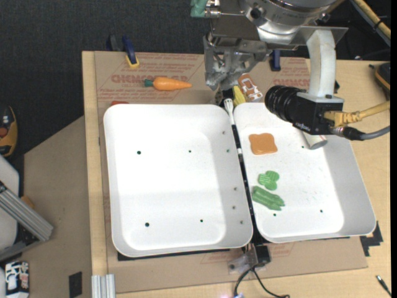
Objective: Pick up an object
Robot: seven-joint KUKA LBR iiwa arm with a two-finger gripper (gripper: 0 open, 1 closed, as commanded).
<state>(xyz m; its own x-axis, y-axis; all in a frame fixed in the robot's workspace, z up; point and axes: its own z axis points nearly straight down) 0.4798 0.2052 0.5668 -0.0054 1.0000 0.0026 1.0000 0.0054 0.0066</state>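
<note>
My gripper [224, 76] hangs over the back edge of the bench, just above the seam where the two white bins meet. A small orange-and-white object [250, 90] lies right beside it at the back rim of the right bin [347, 185]; I cannot tell whether it touches the gripper. Inside the right bin lie a flat orange piece [262, 143], a small round green piece [268, 179] and a longer green piece [268, 198]. An orange toy carrot [167, 84] rests on the cardboard behind the left bin [124, 185].
A black cylinder [293, 108] on a white bracket sticks out from the arm over the right bin's back part. Blue clamps [129, 51] hold the cardboard at the back. Cables [366, 123] run off to the right.
</note>
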